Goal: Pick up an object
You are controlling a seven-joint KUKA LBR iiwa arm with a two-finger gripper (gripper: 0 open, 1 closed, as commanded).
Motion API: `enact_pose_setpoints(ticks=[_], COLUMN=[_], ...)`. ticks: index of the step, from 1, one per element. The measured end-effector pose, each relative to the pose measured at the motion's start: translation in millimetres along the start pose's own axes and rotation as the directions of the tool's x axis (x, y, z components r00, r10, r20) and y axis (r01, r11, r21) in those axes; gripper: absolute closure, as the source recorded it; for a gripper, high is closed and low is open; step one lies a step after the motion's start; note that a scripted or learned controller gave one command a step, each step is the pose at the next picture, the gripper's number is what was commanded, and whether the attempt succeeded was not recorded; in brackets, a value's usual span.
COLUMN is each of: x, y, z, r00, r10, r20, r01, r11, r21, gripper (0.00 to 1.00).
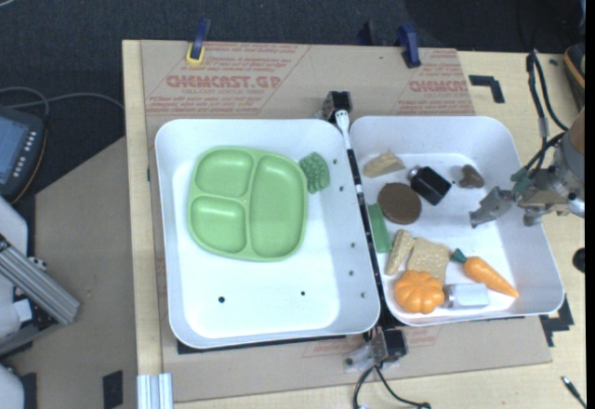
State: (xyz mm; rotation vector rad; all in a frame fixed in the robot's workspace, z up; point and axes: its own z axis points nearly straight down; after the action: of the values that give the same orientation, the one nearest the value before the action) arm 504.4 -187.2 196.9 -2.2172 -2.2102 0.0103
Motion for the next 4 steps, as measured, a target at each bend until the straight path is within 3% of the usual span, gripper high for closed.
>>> enact_pose_setpoints(ticks=[1, 3, 4], x=[0.2, -2.7, -2.8], y=[3.0, -3.9, -2.4], z=[-6.1, 91.3, 110.5], r00=[1.0, 1.0, 1.0], r10=[-0.003, -0.003, -0.003], r20=[0.003, 0.0, 0.001], r01=[0.003, 0.003, 0.003], r11=[1.0, 1.0, 1.0], r21=[-0.012, -0.007, -0.012], gripper=[0.0, 0.0, 0.0])
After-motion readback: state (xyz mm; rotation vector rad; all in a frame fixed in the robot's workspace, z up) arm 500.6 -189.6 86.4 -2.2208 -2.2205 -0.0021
